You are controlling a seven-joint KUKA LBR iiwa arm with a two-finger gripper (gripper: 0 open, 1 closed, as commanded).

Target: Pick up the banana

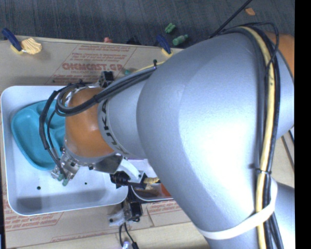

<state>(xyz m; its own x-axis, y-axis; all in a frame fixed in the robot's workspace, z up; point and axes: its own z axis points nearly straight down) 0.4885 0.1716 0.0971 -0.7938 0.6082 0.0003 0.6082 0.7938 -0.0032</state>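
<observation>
Here the grey arm [207,134] with its orange band [83,123] covers most of the left white bin [20,201], and the gripper [62,176] hangs low over that bin's floor, just beside a teal object [28,134]. Whether the tool is open or closed cannot be told, and no banana can be made out.

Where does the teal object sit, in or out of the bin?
In: the teal object lies on the left white bin's floor, partly hidden by the arm.
</observation>
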